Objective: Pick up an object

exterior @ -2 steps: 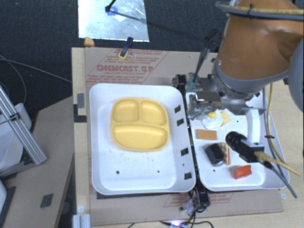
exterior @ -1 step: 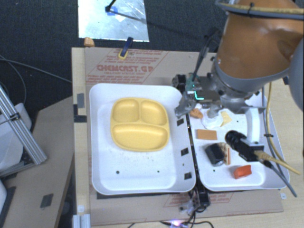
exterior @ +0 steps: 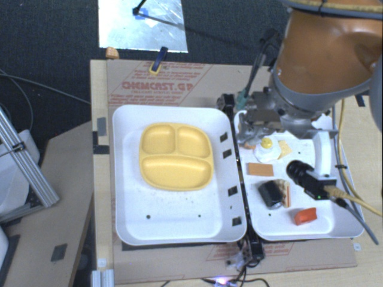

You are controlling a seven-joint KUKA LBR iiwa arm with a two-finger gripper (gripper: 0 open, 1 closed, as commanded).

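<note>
The right bin [exterior: 344, 223] holds several toy foods. A fried egg [exterior: 267, 150] lies near its back left, with a pale yellow wedge [exterior: 283, 149] beside it. In front of them is an orange-brown slab [exterior: 260, 170]. Further forward a black block [exterior: 271, 193] leans against a thin brown slice [exterior: 286, 194]. A red piece [exterior: 305, 216] rests near the front. My gripper [exterior: 251, 130] hangs over the back left corner of this bin, just behind the egg, and the wrist above hides its tips. I see nothing held in it.
The left bin [exterior: 128, 220] carries a yellow divided plate [exterior: 176, 156]. The large orange and grey arm [exterior: 329, 46] covers the back of the right bin. A blue and yellow tool [exterior: 158, 60] lies on the cardboard behind the bins.
</note>
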